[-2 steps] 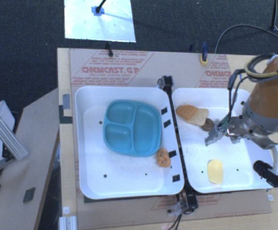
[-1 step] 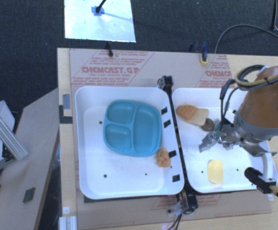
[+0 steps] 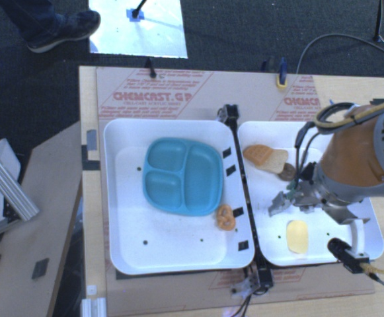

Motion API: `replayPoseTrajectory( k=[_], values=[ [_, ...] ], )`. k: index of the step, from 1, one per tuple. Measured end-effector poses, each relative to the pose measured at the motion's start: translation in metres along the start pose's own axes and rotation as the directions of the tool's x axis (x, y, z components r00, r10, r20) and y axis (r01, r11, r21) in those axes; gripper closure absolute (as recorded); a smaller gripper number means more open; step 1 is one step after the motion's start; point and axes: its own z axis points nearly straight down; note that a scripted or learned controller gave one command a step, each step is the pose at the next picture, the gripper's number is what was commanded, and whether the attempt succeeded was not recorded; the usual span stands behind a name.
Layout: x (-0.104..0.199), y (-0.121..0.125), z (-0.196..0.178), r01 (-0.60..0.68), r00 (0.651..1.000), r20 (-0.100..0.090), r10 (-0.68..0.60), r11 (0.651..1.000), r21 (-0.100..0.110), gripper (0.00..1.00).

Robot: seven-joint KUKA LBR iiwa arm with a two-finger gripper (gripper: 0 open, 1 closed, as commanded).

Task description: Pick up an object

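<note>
At the near edge of the right bin (image 3: pixel 377 243) lies a pale yellow piece (image 3: pixel 297 236), flat on the white floor, just below and slightly right of the claw (image 3: pixel 285 202). The claw hangs low over the middle of this bin, its grey tip pointing toward the divider between the bins; whether its fingers are apart or together I cannot tell, and nothing is visibly held. This looks like the approach step of the pick: the arm (image 3: pixel 353 157) is over the bin but has not yet taken anything. The next move likely calls for settling on one target, centring above it and descending squarely, since the yellow piece is thin and could slip. Farther back in the same bin rest a tan bread-like piece (image 3: pixel 264 156) and a small dark lump (image 3: pixel 287 172) touching it. In the left bin (image 3: pixel 122 197) sit a small orange pretzel-like piece (image 3: pixel 225 217) and a blue divided plate (image 3: pixel 182 176), both well apart from the claw. The desk (image 3: pixel 244 88) stretches behind.
</note>
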Motion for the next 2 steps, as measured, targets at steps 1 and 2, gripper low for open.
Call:
replayPoseTrajectory(
  k=[1, 2],
  values=[
    [0.000, 0.001, 0.051, 0.000, 1.000, 0.000, 0.000, 1.000, 0.000, 0.00],
    [0.000, 0.000, 0.040, 0.000, 1.000, 0.000, 0.000, 1.000, 0.000, 1.00]
  ],
)
